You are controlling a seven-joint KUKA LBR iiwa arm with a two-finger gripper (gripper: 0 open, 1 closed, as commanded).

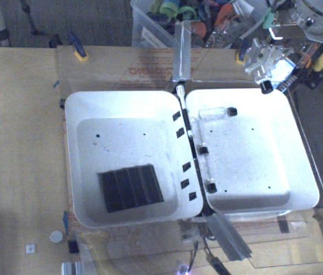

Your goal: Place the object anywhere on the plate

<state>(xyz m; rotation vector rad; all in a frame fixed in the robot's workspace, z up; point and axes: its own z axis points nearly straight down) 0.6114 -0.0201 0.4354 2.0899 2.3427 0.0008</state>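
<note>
A black ridged plate [132, 188] lies flat in the front part of the left bin [81, 116]. In the right bin [299, 153], near its back wall, lies a small clear tube with a black cap [217, 113]. My gripper [266, 80] hangs beyond the back right corner of the right bin, outside its rim. It is up and to the right of the tube, well apart from it. Nothing shows in its grasp.
A metal divider bar [180, 56] runs between the bins, with black clips [184, 150] along the shared wall. A clear box of colourful toys [196, 7] stands behind the bins. Small bits [55, 236] lie on the bench at front left.
</note>
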